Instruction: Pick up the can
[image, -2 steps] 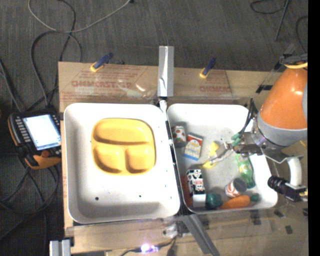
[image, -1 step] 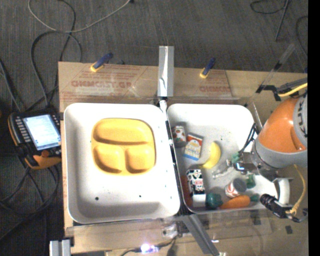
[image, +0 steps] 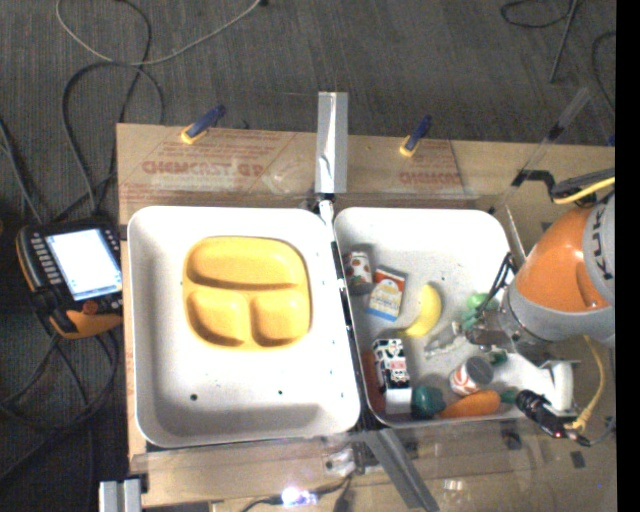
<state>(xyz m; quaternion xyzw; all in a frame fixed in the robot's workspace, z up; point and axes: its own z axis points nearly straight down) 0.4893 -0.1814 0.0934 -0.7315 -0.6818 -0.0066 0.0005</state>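
A small can (image: 358, 268) with a red and white label stands upright near the left wall of the right bin (image: 430, 222). My gripper (image: 479, 338) hangs low over the right side of that bin, well right of the can. Directly below the gripper lies a small red and white round object (image: 463, 380) with a grey top; what it is cannot be made out. The grey wrist and orange band (image: 560, 272) cover the bin's right wall.
The right bin also holds a small carton (image: 388, 294), a yellow banana (image: 426, 310), a black and white carton (image: 392, 363), a green item (image: 428, 400) and an orange carrot (image: 470, 405). A yellow divided tray (image: 248, 290) lies in the left bin (image: 160, 350).
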